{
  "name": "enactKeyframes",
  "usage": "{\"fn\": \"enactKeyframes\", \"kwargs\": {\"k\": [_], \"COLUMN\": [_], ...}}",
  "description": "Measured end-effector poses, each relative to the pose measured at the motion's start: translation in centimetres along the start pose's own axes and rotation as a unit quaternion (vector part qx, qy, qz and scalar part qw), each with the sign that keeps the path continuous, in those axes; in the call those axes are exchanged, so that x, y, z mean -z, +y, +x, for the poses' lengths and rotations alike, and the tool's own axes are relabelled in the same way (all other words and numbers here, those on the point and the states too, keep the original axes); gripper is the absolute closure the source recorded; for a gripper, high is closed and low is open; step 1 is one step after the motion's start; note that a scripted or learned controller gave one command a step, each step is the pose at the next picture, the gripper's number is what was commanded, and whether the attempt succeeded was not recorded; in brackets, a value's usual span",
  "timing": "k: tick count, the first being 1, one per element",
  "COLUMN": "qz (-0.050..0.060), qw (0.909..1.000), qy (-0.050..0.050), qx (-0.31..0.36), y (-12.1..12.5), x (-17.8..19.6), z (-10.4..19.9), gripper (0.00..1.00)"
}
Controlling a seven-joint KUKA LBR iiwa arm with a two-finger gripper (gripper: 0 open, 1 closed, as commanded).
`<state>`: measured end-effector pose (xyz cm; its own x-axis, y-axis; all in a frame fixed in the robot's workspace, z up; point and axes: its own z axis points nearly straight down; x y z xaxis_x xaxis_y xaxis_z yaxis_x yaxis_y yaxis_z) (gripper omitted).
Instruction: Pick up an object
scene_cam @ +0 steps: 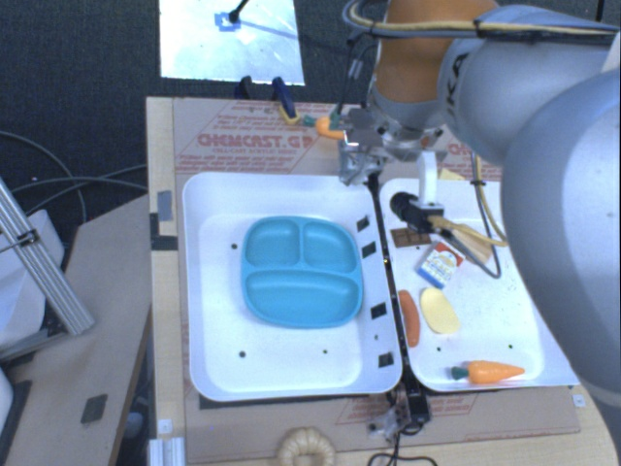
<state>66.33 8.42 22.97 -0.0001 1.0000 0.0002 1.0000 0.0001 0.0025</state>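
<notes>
My gripper [360,169] hangs over the back rim of the bins, near the divider between them, and nothing shows in it. The right bin [529,323] holds a small blue, white and red carton [440,265], and just in front of it a pale yellow oval piece [439,312]. A reddish sausage [409,317] lies along the divider, and an orange carrot [488,370] rests near the front rim. A blue divided plate [301,271] lies in the middle of the left bin [213,289]. All of these lie in front of the gripper and apart from it.
The arm's grey body and orange band [427,27] loom over the back right of the bench. A cardboard sheet [243,139] lies under the bins. Black clips [370,250] line the divider. Bare bin floor surrounds the plate.
</notes>
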Motion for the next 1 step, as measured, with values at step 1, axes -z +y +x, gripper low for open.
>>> {"fn": "enactKeyframes", "kwargs": {"k": [1], "qz": [0.001], "qw": [1.0000], "qy": [0.000], "qx": [0.000], "y": [-1.10], "x": [-1.53], "z": [0.34], "gripper": [1.00]}}
